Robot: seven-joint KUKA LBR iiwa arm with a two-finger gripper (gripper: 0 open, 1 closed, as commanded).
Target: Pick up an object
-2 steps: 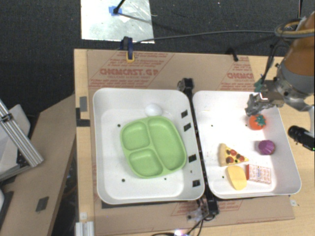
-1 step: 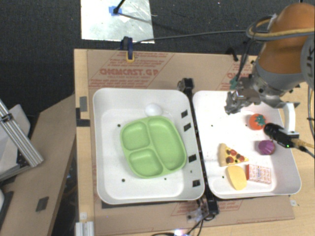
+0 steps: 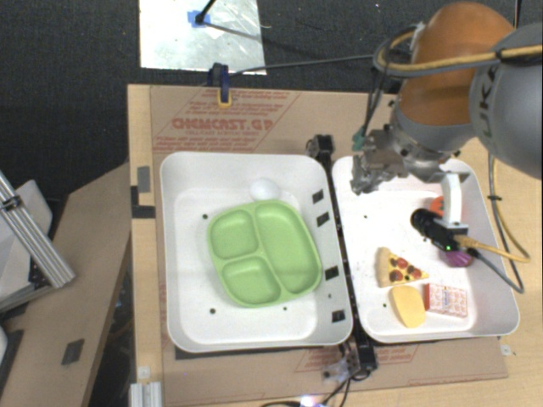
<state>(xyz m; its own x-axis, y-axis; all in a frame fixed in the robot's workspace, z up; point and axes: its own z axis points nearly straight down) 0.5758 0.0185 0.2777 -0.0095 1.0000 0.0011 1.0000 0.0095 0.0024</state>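
My gripper (image 3: 366,175) hangs over the far left corner of the right bin (image 3: 363,236), above bare white floor. I see nothing held in it. In the near half of that bin lie a pizza slice toy (image 3: 399,269), a yellow rounded piece (image 3: 409,305) and a red-and-white patterned packet (image 3: 447,299). A purple item (image 3: 461,259) and a small orange item (image 3: 436,203) sit toward the bin's right side, partly hidden by the arm's fittings.
The left bin (image 3: 182,253) holds a green divided plate (image 3: 263,253) and a small white ball (image 3: 265,190) at its far edge. A black divider (image 3: 333,227) separates the bins. The grey and orange arm (image 3: 458,66) looms over the right bin's far side.
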